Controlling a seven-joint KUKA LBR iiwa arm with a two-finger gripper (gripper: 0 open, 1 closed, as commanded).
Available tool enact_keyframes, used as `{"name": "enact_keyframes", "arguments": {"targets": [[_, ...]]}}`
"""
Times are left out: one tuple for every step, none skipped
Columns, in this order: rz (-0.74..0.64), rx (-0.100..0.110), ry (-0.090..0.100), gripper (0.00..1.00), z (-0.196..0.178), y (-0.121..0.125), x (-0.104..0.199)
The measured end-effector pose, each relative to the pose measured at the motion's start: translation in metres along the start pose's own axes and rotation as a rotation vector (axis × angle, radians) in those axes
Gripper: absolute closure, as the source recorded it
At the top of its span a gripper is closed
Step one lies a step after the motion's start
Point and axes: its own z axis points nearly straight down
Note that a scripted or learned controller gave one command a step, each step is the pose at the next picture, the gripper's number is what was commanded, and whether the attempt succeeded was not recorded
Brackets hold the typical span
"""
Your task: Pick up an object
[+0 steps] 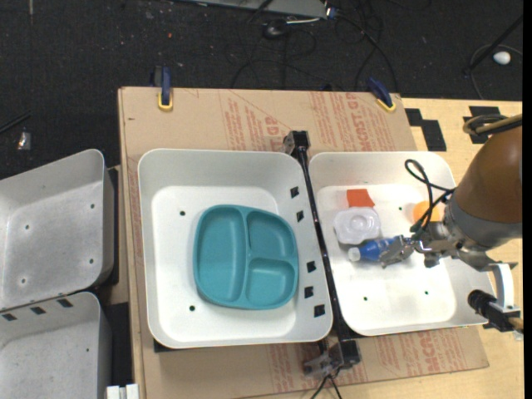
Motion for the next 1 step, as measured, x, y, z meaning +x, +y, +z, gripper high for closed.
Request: {"name": "enact_keyframes", "arguments": {"targets": [[0.000, 0.000, 0.000, 0.00, 0.0524, -0.0006, 0.0007]]}}
